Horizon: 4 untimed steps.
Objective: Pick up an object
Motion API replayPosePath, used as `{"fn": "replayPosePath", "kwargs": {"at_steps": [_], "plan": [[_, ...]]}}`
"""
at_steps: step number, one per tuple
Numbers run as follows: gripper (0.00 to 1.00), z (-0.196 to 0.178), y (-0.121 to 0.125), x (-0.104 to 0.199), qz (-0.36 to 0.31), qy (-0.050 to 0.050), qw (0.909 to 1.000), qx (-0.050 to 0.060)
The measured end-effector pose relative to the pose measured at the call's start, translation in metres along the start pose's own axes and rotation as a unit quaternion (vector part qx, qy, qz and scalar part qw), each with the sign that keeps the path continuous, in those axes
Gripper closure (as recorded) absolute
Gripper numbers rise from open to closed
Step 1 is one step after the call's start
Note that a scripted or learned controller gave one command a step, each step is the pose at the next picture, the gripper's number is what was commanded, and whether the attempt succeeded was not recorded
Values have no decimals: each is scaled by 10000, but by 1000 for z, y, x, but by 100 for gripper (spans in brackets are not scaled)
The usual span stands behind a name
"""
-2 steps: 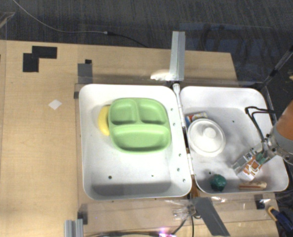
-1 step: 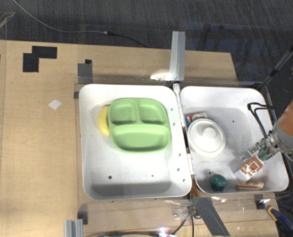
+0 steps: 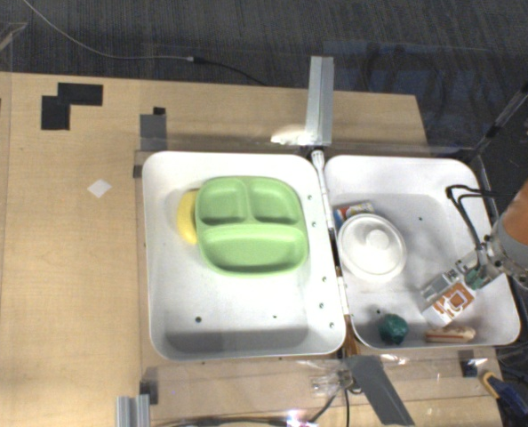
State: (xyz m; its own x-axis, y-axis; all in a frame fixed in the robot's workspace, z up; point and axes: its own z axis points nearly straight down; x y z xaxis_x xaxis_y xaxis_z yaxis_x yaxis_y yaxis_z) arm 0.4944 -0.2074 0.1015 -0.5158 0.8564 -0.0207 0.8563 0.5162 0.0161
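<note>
- We find the gripper (image 3: 448, 294) low in the right bin (image 3: 424, 172), toward its right side; we cannot tell its state.
- Candidate objects in that bin — a white bowl (image 3: 371, 244) near the centre-left, a dark green ball (image 3: 393, 328) at the front edge, and a tan stick-like item (image 3: 449, 334) just right of the ball.
- The left bin (image 3: 171, 310) holds a green divided tray (image 3: 249, 222) lying partly over a yellow item (image 3: 186, 217).

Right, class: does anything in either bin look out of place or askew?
One oddity: in the left bin, a yellow object lies partly hidden beneath the green divided plate's left edge. Nothing looks spilled or broken.
</note>
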Motion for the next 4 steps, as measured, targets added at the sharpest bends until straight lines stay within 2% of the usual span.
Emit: {"fn": "replayPosePath", "kwargs": {"at_steps": [1, 2, 3, 4], "plan": [[0, 12, 32, 60, 208, 54, 9998, 26], [0, 11, 65, 93, 700, 42, 9975, 27], [0, 14, 93, 42, 667, 53, 9978, 37], [0, 14, 116, 53, 402, 61, 9992, 67]]}}
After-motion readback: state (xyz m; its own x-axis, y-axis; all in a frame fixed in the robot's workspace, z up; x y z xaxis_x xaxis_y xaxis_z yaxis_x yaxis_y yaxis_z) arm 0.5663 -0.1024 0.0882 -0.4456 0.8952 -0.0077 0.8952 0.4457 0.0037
